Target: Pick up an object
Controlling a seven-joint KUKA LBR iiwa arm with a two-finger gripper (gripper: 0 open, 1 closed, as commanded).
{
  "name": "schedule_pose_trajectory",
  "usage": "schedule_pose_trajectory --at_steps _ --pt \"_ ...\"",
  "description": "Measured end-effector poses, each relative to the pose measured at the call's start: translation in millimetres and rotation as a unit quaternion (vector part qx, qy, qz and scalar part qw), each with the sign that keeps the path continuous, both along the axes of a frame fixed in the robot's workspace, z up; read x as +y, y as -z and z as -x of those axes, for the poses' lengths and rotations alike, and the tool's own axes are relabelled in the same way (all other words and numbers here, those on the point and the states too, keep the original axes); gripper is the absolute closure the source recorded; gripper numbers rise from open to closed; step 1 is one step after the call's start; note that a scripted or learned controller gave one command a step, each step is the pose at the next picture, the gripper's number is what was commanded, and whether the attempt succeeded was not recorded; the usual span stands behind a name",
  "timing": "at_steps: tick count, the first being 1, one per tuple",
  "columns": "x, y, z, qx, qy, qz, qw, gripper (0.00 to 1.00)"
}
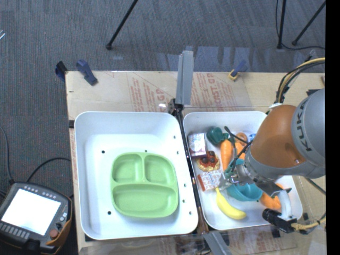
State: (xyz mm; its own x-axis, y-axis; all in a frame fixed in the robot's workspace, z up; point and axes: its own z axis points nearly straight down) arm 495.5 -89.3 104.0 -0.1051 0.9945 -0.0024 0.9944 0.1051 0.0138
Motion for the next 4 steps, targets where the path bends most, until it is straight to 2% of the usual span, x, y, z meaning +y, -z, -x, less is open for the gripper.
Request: schedule_pose_trajectory --at_steps 1,2,3,4 --pt "74 -82 -19 0.010 0.150 -0.0019 0.9887 1.00" --pt "85 -81 -58 0.011 0.301 -0.0012 0.9535 1.00" --pt "99 -81 -64 0.010 0.440 -0.0014 0.8978 1.00" --pt "57 -145 -42 0.008 0.404 -0.0029 0.9148 1.00"
